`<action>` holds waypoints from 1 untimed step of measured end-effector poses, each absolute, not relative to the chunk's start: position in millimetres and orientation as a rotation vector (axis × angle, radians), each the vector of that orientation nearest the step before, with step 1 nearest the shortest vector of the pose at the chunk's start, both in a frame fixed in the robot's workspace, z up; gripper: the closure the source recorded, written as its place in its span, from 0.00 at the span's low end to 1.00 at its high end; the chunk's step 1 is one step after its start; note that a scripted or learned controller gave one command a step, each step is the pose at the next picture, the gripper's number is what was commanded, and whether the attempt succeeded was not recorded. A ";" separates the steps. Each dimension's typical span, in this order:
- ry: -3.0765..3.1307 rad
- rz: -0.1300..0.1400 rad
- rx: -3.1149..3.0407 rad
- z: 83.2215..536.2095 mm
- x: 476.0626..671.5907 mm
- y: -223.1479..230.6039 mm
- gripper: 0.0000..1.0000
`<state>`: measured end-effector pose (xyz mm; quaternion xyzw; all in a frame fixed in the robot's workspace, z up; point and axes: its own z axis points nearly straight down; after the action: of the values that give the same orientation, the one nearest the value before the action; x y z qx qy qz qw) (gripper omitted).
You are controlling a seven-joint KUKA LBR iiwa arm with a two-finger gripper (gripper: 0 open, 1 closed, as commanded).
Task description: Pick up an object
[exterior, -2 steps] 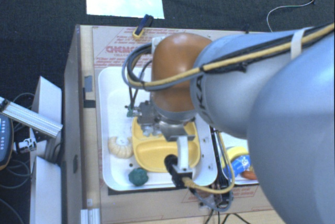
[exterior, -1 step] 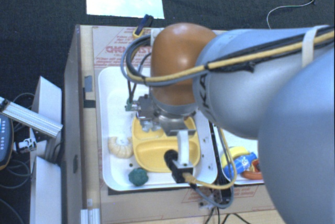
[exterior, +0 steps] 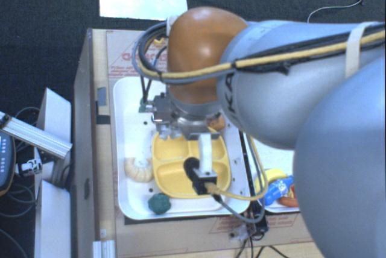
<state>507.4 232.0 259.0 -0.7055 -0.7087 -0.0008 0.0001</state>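
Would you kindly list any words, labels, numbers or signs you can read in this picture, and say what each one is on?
"K": a dark letter on the grey arm, just below the orange band; the rest of the word is cut off.
Red print on the cardboard above the left bin: too blurred to read.
Red print on the cardboard's near edge: too blurred to read.
Blue wrapper in the right bin: its markings are too small to read.

The bench (exterior: 90, 148) bears two white bins (exterior: 123, 148) side by side.
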 end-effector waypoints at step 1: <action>-2.223 -0.001 -2.217 264.5 487.4 226.1 1.00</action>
<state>487.4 226.1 264.5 -0.7061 -0.7081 -0.0002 0.0007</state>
